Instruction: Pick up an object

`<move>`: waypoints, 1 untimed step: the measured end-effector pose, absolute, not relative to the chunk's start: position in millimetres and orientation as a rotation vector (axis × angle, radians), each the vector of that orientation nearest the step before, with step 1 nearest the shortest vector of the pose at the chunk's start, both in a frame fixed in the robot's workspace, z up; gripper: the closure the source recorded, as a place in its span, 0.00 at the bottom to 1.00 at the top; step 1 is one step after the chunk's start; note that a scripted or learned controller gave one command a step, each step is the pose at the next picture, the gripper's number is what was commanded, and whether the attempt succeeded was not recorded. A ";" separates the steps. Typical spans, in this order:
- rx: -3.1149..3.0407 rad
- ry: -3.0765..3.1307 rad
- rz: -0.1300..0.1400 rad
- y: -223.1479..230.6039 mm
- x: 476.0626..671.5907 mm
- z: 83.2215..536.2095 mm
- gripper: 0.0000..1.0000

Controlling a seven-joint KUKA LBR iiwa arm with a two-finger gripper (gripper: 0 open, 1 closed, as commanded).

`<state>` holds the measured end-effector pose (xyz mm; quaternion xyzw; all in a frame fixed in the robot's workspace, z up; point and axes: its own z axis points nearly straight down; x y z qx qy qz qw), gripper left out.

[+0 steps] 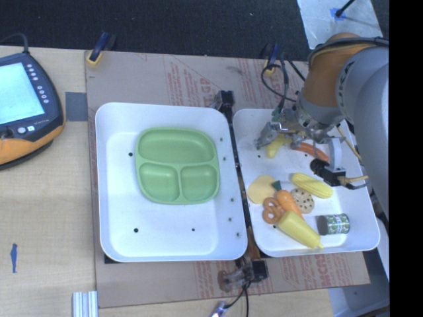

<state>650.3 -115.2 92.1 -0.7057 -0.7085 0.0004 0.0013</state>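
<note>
My gripper [275, 137] hangs over the far left part of the right bin [370, 243], below the arm's orange band. A small yellow piece [271, 150] pokes out right at the gripper's tip; whether it is gripped cannot be made out. An orange piece [310, 150] lies just to the gripper's right. Nearer the front lie a pale yellow disc [260, 189], a corn cob [312, 185], a carrot [287, 202], a pretzel [271, 211], a spotted cookie [303, 201], a yellow cone-shaped toy [299, 230] and a small can [334, 224].
The left bin [115, 236] holds a green divided plate [178, 165]. A tablet-like pendant [26, 107] lies at the far left of the bench. Cables run by the right bin's far edge, and the grey arm covers the bin's right side.
</note>
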 end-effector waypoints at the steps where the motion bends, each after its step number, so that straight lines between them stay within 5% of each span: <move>1: -2.215 -2.225 0.006 -93.6 567.1 91.6 0.00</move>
